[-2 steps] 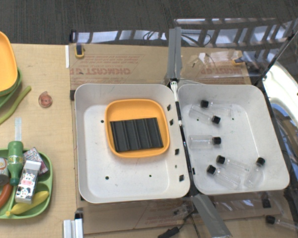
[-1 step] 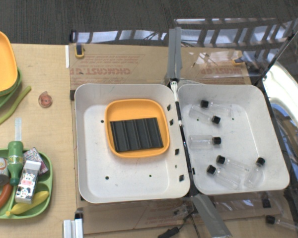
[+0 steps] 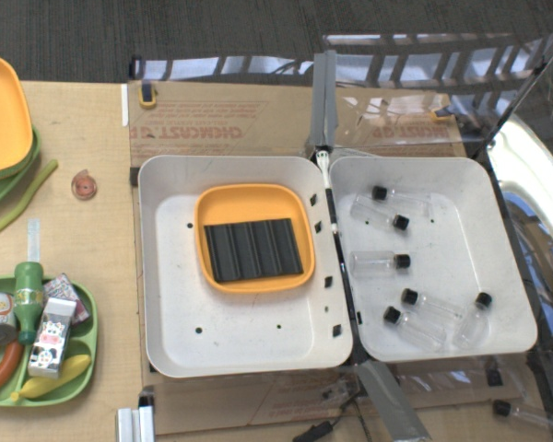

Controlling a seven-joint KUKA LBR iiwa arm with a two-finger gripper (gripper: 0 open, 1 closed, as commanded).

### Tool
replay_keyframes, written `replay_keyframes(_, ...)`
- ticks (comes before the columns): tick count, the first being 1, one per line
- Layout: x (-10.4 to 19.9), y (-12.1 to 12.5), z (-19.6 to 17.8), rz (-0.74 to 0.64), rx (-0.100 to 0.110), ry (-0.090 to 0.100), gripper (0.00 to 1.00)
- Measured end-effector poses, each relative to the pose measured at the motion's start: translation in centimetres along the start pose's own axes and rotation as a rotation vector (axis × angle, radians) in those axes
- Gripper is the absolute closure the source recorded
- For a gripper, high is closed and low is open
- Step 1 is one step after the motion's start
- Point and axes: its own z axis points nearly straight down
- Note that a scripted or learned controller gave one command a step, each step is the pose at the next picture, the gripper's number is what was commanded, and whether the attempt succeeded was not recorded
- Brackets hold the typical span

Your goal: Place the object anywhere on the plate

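Plate: you have the orange plate [image 3: 254, 238] in the left bin [image 3: 166, 330], toward its far edge, with a dark ribbed block [image 3: 254, 250] lying on its middle

Objects: clear vials with black caps [image 3: 401, 261] lie scattered across the right bin [image 3: 507, 330], well apart from the plate

Key relation: every vial sits right of the plate, across the wall where the two bins meet, so you carry leftward over that wall

Long axes: mixed; the vial at mid-bin lies roughly left to right

Tool: I cannot tell you the state of its fingers

Judgement: no vial is on the plate yet
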Motion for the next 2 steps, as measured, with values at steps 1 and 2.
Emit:
replay_keyframes(1,0.0,0.0,0.0,-0.377,0.0,-0.001,0.0)
replay_keyframes(2,-4.9,0.2,1.8,-0.804,-0.002,-0.002,0.0)
